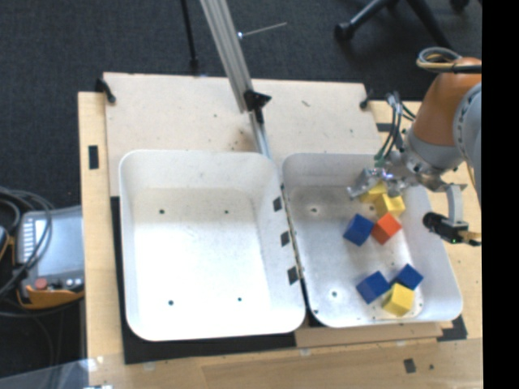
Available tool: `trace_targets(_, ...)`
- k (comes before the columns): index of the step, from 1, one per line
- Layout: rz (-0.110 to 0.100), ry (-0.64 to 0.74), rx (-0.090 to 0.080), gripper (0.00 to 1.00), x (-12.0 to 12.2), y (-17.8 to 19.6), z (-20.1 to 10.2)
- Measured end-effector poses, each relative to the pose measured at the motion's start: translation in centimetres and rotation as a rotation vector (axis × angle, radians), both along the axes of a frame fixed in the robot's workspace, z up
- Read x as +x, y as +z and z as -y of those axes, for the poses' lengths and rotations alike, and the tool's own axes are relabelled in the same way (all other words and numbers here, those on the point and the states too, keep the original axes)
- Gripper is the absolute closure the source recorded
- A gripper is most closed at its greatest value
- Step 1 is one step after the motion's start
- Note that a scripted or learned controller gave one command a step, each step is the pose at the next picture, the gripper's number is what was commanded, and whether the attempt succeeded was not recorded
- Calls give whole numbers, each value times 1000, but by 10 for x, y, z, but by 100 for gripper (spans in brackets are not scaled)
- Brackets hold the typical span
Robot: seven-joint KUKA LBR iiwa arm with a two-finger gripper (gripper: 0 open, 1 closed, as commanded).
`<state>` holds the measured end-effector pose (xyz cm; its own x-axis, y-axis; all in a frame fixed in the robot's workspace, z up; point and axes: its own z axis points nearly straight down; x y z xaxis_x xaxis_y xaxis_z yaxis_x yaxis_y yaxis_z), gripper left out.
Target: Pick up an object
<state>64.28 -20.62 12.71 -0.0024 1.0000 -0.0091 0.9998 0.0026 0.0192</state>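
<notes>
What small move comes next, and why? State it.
Probably a short straight lift. The gripper sits low in the right bin, right at the upper yellow block, which touches the orange block. Whether the block is gripped is unclear, so raising slowly would show it.

- The table (186,108) looks like pale, matt wood board with a slightly scuffed face.
- The left bin (203,241) and the right bin (324,193) look like smooth white plastic with a dull sheen and small dark specks.
- The coloured blocks, such as the orange block (388,227) and the yellow block (399,300), have flat, matt faces.
- The slanted rail (227,43) looks like ribbed, silvery metal.
- The arm (442,112) has a smooth, slightly glossy orange and grey shell.
- The floor (81,23) looks like dark, rough carpet.
</notes>
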Motion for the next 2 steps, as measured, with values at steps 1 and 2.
trace_targets(1, 1, 1, 0, 0, 1, -1, 0)
trace_targets(2, 7, 4, -4, 100, 2, 10, 1)
